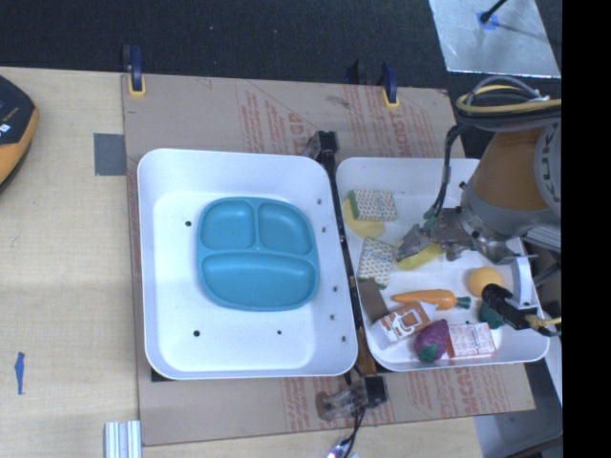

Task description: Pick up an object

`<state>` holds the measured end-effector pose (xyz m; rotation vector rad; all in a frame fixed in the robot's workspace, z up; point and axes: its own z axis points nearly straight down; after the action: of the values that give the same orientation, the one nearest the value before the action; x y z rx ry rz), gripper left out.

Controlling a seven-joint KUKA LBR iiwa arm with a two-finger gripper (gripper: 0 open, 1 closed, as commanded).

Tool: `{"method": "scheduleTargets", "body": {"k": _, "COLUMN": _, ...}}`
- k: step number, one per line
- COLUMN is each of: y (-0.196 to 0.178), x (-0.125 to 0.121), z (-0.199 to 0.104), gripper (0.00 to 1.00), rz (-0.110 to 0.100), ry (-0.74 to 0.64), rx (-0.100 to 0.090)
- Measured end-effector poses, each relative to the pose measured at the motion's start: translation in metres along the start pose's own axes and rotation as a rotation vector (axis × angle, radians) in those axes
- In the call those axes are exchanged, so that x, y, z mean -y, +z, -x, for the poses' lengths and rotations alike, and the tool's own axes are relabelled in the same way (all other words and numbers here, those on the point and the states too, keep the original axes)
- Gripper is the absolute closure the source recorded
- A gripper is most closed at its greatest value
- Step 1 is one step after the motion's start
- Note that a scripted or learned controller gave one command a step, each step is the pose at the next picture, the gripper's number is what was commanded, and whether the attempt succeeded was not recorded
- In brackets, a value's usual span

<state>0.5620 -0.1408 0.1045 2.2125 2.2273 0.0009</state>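
Gripper [420, 244] — grip state unreadable — hovers mid right bin [406, 172] over toy banana [420, 256]: light, stiff, slippery — pinch across its middle.

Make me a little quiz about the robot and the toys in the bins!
1. True or false: the blue plate lies in the left bin.
2. Which toy lies right by the gripper? A) yellow banana B) orange carrot C) purple toy
3. Fill in: the lemon sits in the ____ bin.

Key: 1 true; 2 A; 3 right.
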Motion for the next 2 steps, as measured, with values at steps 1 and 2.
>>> {"method": "scheduleTargets", "body": {"k": 1, "y": -0.0106, "x": 0.0034, "z": 0.0010, "gripper": 1.00, "rz": -0.007, "ry": 0.001, "rx": -0.001}}
{"method": "scheduleTargets", "body": {"k": 2, "y": -0.0105, "x": 0.0034, "z": 0.0009, "gripper": 0.00, "rz": -0.007, "ry": 0.000, "rx": 0.000}}
